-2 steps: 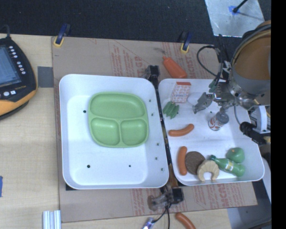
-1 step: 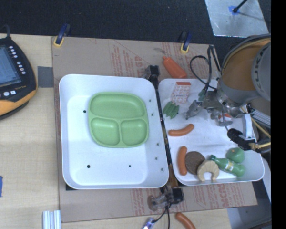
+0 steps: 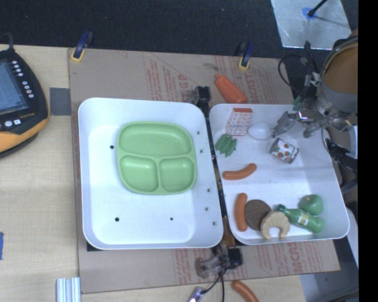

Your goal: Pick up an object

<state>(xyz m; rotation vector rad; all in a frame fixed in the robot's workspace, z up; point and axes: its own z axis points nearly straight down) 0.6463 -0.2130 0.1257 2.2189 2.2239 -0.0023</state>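
Two claw (image 3: 298,124) fingers spread, holding nothing

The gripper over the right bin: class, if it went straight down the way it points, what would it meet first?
The gripper hangs over the right bin's far end. Straight down it would probably meet bare bin floor between the white egg and the small patterned cup, though depth is unclear.

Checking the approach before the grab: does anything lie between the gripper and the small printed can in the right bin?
Nothing visible does. The gripper hangs over the right bin, and the small printed can lies just below-left of it in this view. The white egg sits off to the can's left.
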